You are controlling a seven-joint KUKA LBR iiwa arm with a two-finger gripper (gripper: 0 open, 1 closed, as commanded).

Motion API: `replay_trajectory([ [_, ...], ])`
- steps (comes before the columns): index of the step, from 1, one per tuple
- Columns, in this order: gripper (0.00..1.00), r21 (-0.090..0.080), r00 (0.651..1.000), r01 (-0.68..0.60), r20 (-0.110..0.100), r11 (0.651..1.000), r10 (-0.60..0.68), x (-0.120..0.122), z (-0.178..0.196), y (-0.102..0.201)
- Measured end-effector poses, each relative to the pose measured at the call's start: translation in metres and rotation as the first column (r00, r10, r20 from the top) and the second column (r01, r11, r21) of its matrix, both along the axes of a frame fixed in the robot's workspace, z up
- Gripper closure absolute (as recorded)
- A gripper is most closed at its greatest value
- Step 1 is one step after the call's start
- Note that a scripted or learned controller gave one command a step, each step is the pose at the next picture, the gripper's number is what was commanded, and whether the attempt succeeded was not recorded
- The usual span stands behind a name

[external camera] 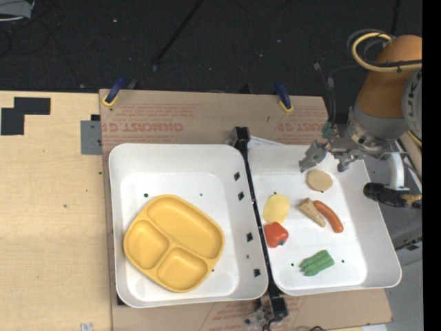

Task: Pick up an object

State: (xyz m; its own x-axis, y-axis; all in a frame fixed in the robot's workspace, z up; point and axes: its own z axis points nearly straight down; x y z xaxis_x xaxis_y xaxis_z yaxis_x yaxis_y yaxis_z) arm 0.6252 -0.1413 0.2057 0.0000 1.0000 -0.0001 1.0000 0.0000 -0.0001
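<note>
I see my tool (329, 158) hanging with fingers spread, gripping nothing, just above the tan disc (320, 180) in the right bin (382, 254).

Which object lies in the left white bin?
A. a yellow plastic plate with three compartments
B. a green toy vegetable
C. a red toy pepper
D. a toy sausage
A: the yellow plastic plate with three compartments lies alone in the left white bin; the small toy foods lie in the right white bin.
</note>
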Motion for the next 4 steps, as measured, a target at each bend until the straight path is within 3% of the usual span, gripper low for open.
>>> replay_trajectory([
  [1, 0.00, 0.001, 1.000, 0.002, -0.007, 1.000, -0.002, -0.022, -0.072, -0.026],
  [2, 0.00, 0.000, 1.000, 0.000, -0.004, 1.000, 0.000, -0.023, -0.120, -0.037],
  [3, 0.00, 0.000, 1.000, 0.000, 0.000, 1.000, 0.000, -0.029, -0.118, -0.029],
  [4, 0.00, 0.000, 1.000, -0.001, 0.000, 1.000, 0.001, -0.020, -0.118, -0.016],
])
